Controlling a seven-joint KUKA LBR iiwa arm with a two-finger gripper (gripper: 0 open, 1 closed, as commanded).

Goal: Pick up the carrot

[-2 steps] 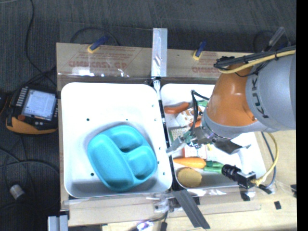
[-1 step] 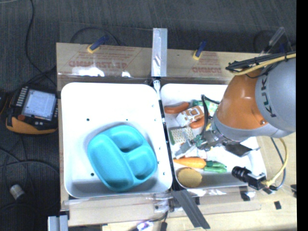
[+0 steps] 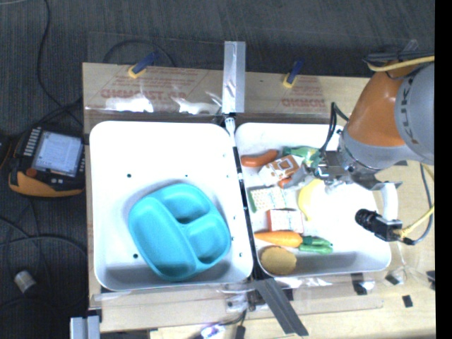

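Two white bins sit side by side on your worktop [image 3: 106, 83]. Start at the left bin [image 3: 113, 147]: it carries a blue divided tray [image 3: 180, 228], tilted slightly, with three compartments, lying toward the near side.

Move right across the divider into the right bin [image 3: 353, 249], where the clutter sits against the left half. Your carrot [image 3: 279, 239] lies near the front of this bin, roughly level, orange body with its tapered end pointing left toward the divider and a green leafy top [image 3: 316, 244] at its right end. It looks smooth and toy-like. Just in front of it, touching or nearly so, rests a round brown item [image 3: 277, 260]. Just behind it stands a small white and orange box [image 3: 286, 220], and behind that a pale green checked packet [image 3: 267, 199]. A yellow banana [image 3: 304, 198] lies to the right of the packet. At the back of the bin you see an orange sausage-shaped item [image 3: 258, 159].

Further right, the gripper [image 3: 326, 171] hangs over the back middle of the bin, well apart from the carrot. You cannot tell from this angle how its fingers stand.
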